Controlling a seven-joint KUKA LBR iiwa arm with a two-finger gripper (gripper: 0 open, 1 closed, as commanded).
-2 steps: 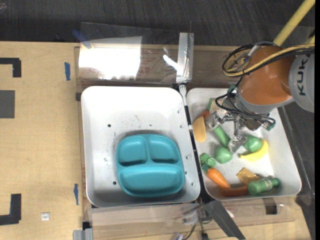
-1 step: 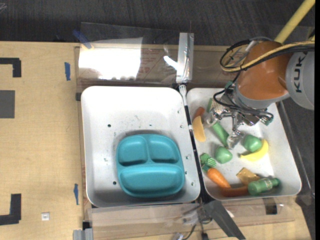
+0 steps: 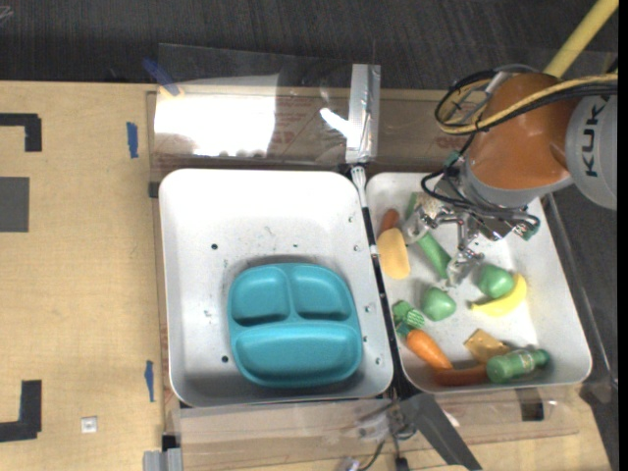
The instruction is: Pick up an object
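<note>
Cardboard-covered tabletop (image 3: 78,292) is carrying two bins; gripper (image 3: 461,258) is hanging over the right bin (image 3: 574,346), aiming at toy vegetables; its grip I cannot tell.

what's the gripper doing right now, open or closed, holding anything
Gripper: over the right bin, among the toy foods; nothing visibly between its parts, and open or closed cannot be told.

Single fixed camera, mounted above the table (image 3: 78,263), looking down at a slant. Both white bins (image 3: 186,204) sit mid-frame at moderate range. The arm (image 3: 520,135) enters from the view's right.
</note>
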